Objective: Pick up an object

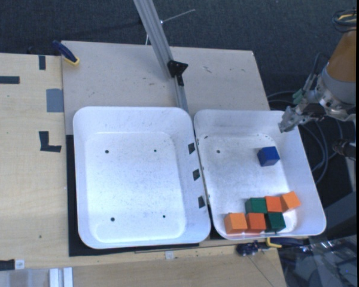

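Orange and green wooden cubes (261, 213) cluster in right white plastic bin (227, 127) near corner. Two-finger gripper (287, 122), finger state unclear, hovers far-right; target lone blue cube (268, 156), descend centred.

Light soft and even, bright on both white bins (137, 115). Shadows faint, thin dark line under bin edges. No strong glare. Picture a bit grainy and soft all over. Gripper (287, 123) looks fuzzy; floor behind it dark. Blocks (260, 214) below gripper show clear colors.
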`<state>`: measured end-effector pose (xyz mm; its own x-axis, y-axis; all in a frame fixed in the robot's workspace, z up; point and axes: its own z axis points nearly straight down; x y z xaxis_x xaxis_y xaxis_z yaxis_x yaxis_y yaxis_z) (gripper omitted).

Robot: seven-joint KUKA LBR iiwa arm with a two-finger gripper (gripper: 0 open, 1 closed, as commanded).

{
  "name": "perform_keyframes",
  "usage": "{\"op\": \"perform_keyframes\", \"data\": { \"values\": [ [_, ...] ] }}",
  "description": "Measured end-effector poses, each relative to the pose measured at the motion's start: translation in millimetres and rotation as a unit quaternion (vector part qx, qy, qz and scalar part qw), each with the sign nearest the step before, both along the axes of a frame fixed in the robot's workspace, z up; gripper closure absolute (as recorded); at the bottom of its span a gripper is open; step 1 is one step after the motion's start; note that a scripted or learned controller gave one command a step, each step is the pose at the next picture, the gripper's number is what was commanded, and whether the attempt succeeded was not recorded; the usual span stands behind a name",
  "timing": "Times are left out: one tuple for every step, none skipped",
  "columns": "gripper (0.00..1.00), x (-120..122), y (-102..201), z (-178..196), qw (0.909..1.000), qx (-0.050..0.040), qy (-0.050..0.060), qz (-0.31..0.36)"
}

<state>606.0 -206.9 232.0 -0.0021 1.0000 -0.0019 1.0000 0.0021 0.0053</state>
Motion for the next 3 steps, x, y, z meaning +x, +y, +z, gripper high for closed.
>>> {"op": "perform_keyframes", "data": {
  "values": [
    [1.00, 0, 0, -9, 1.0000, 0.0000, 0.003, 0.000],
    [1.00, -5, 50, 0, 1.0000, 0.0015, 0.003, 0.002],
    [1.00, -27, 101, -4, 1.0000, 0.0016, 0.004, 0.001]
  ]
}}
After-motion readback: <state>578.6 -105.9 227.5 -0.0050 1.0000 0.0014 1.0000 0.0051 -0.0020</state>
